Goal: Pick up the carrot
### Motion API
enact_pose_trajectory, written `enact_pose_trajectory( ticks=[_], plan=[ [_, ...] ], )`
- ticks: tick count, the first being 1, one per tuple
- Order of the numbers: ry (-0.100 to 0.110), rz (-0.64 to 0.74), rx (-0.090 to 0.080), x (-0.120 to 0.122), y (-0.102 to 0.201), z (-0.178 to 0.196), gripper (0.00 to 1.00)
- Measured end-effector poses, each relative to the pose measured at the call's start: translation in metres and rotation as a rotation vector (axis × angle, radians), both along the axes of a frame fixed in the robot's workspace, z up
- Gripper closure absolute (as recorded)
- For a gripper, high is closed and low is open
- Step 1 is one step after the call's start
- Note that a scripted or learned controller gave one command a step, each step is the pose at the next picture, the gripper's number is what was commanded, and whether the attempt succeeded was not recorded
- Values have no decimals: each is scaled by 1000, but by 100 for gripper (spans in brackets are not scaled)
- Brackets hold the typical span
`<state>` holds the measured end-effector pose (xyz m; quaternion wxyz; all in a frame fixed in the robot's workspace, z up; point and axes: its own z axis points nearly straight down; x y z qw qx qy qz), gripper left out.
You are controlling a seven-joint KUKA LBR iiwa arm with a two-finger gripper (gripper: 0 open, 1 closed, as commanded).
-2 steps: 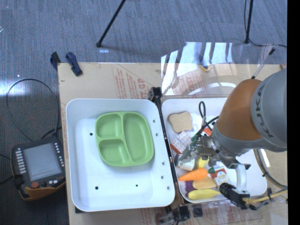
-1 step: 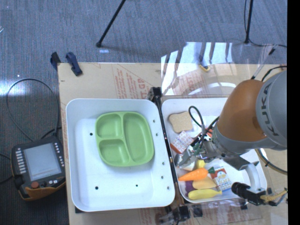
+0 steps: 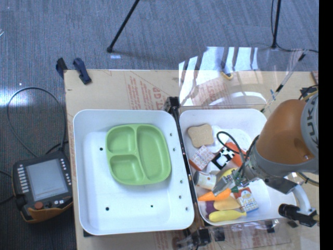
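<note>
A robotics lab: teach pendant [image 3: 44, 184] on grey carpet [image 3: 62, 25], tripod legs [image 3: 127, 20], cardboard-topped bench [image 3: 125, 90].

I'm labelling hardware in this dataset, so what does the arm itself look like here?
The arm is a rounded, bulky body with a broad orange section over a grey one, and part of black lettering shows on grey casing at the right. A black cable loops beside it. The end effector is small and dark with metallic parts; finer detail is too small to tell.

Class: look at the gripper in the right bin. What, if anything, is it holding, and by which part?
It cannot be told: the gripper sits right over the carrot, near its thicker end.
</note>
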<state>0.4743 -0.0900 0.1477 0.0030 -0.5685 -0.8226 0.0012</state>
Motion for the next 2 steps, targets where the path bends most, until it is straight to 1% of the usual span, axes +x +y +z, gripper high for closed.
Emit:
enact_pose_trajectory(
  ticks=[1, 2],
  plan=[
    [1, -226, 0, 8, -6, -60, 0],
    [4, -229, 2, 8, -6, -51, 100]
  ],
)
